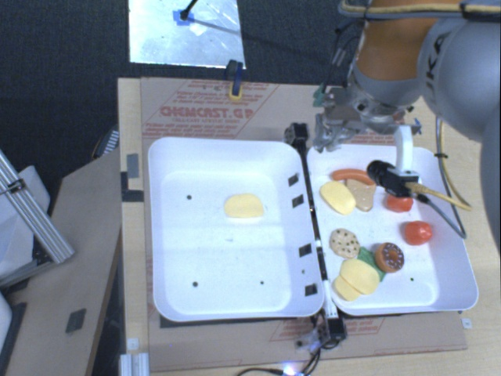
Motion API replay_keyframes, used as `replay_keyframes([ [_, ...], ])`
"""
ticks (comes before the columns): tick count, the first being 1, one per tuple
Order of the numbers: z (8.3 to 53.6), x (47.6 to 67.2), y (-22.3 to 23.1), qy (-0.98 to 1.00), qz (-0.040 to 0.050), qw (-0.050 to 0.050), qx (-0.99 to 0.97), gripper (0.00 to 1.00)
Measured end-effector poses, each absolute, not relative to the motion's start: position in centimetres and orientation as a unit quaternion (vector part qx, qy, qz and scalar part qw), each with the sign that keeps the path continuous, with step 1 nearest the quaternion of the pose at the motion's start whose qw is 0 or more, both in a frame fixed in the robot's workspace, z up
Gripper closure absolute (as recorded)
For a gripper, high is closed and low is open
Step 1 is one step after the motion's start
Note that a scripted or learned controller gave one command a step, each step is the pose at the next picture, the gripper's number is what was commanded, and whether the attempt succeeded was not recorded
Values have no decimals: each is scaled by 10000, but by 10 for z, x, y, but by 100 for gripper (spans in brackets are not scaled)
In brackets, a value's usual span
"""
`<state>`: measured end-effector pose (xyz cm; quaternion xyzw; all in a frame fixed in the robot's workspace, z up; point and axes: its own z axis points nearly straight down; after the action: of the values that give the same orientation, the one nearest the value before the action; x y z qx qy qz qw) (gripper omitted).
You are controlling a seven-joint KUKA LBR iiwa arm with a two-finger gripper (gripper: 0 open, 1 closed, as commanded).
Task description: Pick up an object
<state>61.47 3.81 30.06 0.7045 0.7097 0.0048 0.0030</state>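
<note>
Gripper [338, 135] above right bin's [446, 288] far-left corner, finger state indiscernible; lone yellow piece [244, 206] in left bin [168, 288].

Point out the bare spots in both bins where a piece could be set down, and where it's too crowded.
Left bin: bare everywhere around the lone yellow piece. Right bin: crowded from the sausage down past the cookie and donut; a bare strip lies along the near right edge, below the tomato. The gripper hangs over its far left corner.
</note>
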Motion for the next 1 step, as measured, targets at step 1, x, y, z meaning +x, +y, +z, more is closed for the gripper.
replay_keyframes([
  [1, 367, 543, 53, 7097, 34, 12, 7045, 100],
])
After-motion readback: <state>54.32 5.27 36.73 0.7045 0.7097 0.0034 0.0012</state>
